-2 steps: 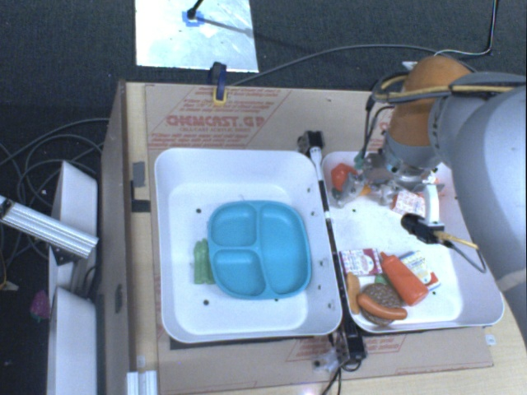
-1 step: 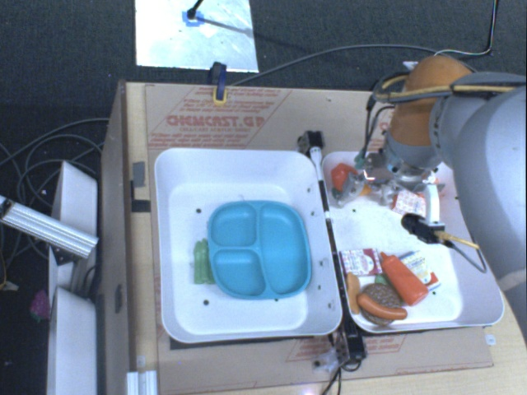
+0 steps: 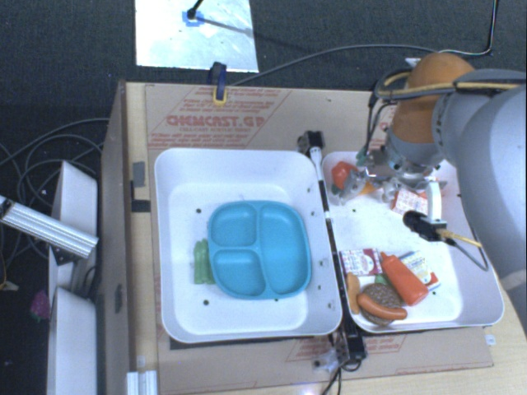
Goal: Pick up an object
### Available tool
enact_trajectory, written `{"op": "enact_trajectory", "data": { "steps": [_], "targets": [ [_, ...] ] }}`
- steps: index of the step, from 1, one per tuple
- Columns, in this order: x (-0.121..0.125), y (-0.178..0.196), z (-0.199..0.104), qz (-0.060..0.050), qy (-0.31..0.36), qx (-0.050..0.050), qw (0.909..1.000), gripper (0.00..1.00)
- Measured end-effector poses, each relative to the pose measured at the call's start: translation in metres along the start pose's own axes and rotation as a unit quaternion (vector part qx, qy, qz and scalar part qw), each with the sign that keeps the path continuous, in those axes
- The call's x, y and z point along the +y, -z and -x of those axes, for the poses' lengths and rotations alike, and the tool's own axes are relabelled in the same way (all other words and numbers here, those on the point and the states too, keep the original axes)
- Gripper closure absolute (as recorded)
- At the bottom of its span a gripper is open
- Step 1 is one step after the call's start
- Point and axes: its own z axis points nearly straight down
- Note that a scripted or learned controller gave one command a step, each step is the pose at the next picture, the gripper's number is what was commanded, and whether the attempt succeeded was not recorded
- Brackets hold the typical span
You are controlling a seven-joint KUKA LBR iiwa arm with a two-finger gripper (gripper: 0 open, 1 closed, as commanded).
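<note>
Two shallow white bins sit side by side on your worktop (image 3: 214, 113), and nothing has been lifted out of either one yet, as far as this view lets you judge.

Start at the left bin (image 3: 183, 179). A green piece (image 3: 201, 262) lies along the left edge of a blue divided plate (image 3: 259, 249), touching it or just beside it. Nothing hangs over this bin.

Move across to the right bin (image 3: 471, 296). In its far left corner lies a small red toy (image 3: 342, 174), and the gripper (image 3: 364, 184) is low in the bin just to the right of it, very close. You cannot tell from this angle whether the gripper is spread or closed, or whether it pinches anything, so do not count the toy as grasped.

Nearer the front of the bin you have a white and red packet (image 3: 359, 262), a sausage (image 3: 353, 290), a burger (image 3: 380, 301) and an orange bottle (image 3: 403, 278), bunched together and well apart from the gripper. Another red and white packet (image 3: 409, 202) lies just right of the gripper, under the arm (image 3: 486, 138).

Judging by position, the red toy is the likely target. The reach down looks done; a confirmed grip and the lift are left.
</note>
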Motion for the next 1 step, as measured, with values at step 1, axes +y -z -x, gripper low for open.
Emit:
{"op": "enact_trajectory", "data": {
  "steps": [1],
  "targets": [
    [-0.0005,0.0104,-0.004,-0.003,0.002,0.004,1.0,1.0]
  ]
}}
